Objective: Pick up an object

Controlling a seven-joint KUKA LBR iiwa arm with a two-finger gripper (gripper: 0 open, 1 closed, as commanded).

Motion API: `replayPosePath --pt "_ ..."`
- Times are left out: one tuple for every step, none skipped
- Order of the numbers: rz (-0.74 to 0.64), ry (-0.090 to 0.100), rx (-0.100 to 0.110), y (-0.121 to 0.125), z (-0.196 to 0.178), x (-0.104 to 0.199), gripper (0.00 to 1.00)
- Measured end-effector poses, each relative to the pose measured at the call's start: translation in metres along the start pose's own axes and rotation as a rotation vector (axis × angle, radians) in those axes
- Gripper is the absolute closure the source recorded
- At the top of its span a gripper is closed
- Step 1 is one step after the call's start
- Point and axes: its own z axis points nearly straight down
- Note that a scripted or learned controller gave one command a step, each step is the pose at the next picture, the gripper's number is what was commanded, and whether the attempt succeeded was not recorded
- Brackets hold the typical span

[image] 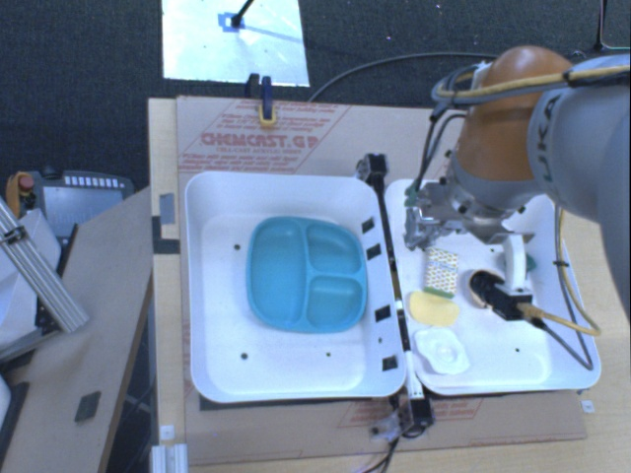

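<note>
Floor: dark carpet lies all round the bench, with a shiny square sheet on it at the top of my camera view.
Bench: a brown cardboard sheet with red lettering lies under both bins. A yellow-and-black clamp grips its far edge.
Side table: off to the left I see a teach pendant and a length of aluminium profile, well apart from the bins.
Left bin: it holds a blue divided plate, lying flat near the middle with its three compartments facing up.
Right bin: it sits hard against the left bin, joined along a row of black clips.
Arm: it comes in from the right, its orange band hanging over the far half of the right bin.
Gripper: it is low over the far-left part of the right bin, close to the dividing wall. I cannot tell how far open it is, or whether it has hold of anything.
Speckled packet: it lies just on the near side of the gripper. I cannot tell whether the two touch.
Yellow piece: flat and rounded, it sits against the packet's near end.
White piece: it lies by the bin's near-left corner, just beside the yellow piece.
Teal scrap: only a sliver shows, too hidden for me to name.
</note>
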Motion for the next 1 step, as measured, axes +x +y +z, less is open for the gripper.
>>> replayPosePath --pt "-0.001 0.001 0.001 0.0136 0.002 0.0427 1.0"
